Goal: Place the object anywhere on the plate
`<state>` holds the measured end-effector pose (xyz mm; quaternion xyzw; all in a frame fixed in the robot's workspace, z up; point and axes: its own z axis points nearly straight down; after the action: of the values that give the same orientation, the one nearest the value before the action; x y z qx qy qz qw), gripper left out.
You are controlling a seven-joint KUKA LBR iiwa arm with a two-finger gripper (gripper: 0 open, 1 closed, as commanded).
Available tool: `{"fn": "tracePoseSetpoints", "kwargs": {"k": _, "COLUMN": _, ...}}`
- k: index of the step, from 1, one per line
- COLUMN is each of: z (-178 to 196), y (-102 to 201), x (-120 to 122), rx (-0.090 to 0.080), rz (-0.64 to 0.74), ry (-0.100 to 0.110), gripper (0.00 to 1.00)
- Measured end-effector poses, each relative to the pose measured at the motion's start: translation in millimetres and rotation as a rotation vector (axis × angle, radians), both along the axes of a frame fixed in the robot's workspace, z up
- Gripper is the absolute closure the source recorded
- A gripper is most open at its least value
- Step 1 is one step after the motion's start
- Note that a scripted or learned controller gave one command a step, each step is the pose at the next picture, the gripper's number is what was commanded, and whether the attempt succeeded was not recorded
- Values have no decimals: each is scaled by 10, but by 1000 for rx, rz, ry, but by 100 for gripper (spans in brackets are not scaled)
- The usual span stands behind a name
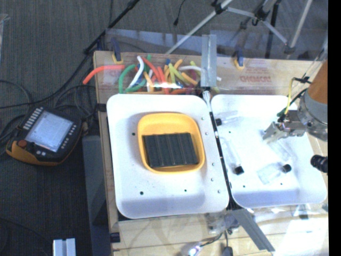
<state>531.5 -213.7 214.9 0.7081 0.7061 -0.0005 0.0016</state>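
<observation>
A yellow plate [170, 123] with a dark ridged insert lies in the left white bin [160, 196]. In the right white bin [250, 193] lie clear plastic objects with black caps. One [233, 156] is near the bin's left wall, and another [272, 170] is toward the front right. A third clear piece [226, 116] lies at the back left. My gripper [274, 131] hangs over the right side of the right bin, above and behind the capped objects. Nothing can be made out in it.
A bundle of coloured tubes [154, 73] lies on the bench behind the left bin. A metal post [209, 63] stands between the bins at the back. A teach pendant [45, 135] sits on the floor to the left. Tripod legs [250, 15] cross behind.
</observation>
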Motion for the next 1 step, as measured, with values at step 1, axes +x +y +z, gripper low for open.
{"fn": "tracePoseSetpoints", "kwargs": {"k": 1, "z": -251, "y": 979, "x": -480, "rx": 3, "rz": -1, "ry": 5, "gripper": 100}}
